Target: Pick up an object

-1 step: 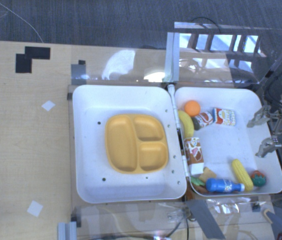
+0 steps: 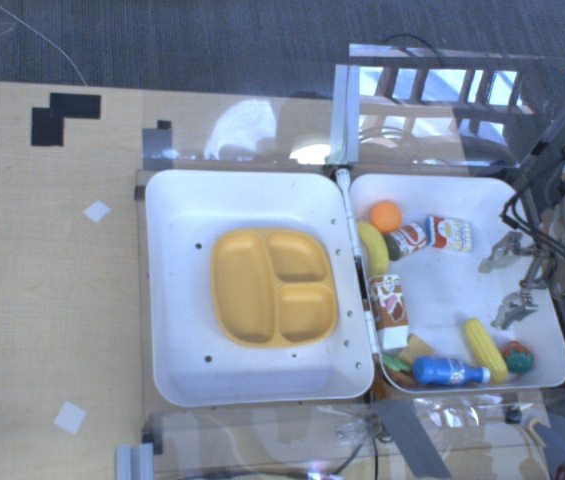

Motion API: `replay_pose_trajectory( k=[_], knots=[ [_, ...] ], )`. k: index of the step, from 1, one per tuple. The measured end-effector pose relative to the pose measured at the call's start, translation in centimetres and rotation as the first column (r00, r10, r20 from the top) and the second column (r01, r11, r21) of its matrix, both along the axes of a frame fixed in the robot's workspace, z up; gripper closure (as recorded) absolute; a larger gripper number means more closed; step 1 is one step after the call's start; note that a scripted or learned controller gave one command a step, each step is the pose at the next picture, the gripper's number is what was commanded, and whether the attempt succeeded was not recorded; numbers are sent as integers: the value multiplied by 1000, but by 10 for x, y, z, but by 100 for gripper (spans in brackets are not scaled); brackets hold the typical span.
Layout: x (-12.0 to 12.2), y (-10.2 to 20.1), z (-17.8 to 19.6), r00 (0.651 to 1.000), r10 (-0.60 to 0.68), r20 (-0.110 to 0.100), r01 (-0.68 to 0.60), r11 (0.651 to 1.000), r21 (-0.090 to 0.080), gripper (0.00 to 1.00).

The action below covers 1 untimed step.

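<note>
Overhead, two white bins sit side by side; the left bin (image 2: 172, 268) holds a yellow divided tray (image 2: 274, 286); the right bin (image 2: 442, 293) holds an orange ball (image 2: 386, 215), a banana (image 2: 372, 247) and a sauce bottle (image 2: 428, 236) at its far left, a brown carton (image 2: 389, 303) along the left wall, and a blue bottle (image 2: 448, 372), a corn cob (image 2: 485, 348) and a small red-and-green piece (image 2: 517, 356) near the front; the gripper (image 2: 508, 280) hangs over the right side of this bin, fingers spread wide, nothing between them, apart from every object.
</note>
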State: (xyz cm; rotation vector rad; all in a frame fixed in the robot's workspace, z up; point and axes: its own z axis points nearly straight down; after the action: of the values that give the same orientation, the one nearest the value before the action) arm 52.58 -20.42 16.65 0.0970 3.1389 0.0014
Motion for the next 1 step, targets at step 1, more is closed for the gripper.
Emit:
replay_pose_trajectory(
  k=[1],
  knots=[
    [59,1,-32,995,-102,7,102,995,-1,0]
  ],
)
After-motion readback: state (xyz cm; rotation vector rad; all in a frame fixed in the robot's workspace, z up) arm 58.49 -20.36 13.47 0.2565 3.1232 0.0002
